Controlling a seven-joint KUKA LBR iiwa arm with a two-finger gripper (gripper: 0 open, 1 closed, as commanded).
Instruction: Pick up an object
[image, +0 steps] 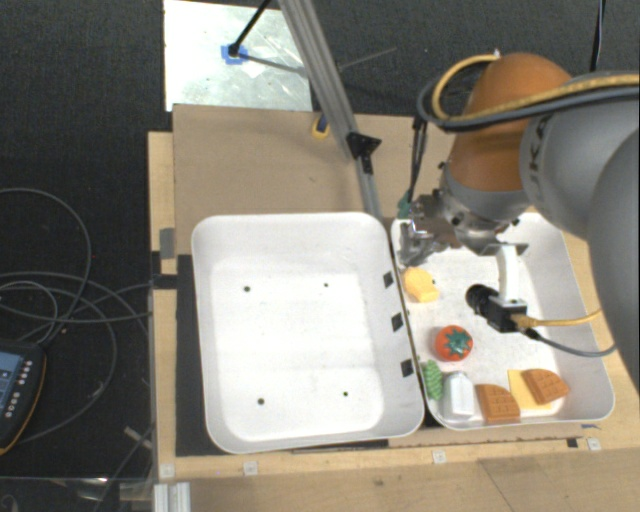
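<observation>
2 smooth white plastic bins (290, 330); matt brown cardboard bench (250, 160); glossy orange band (505, 100).

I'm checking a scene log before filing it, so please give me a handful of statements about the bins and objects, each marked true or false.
1. The yellow object lies in the right bin. True.
2. The tomato sits in the left bin. False: it is in the right bin, below the yellow object in the view.
3. The gripper hangs above the right bin's upper left corner. True.
4. The waffle pieces lie along the right bin's far edge. False: they lie along its near edge.
5. A green item lies beside the silver object. True.
</observation>
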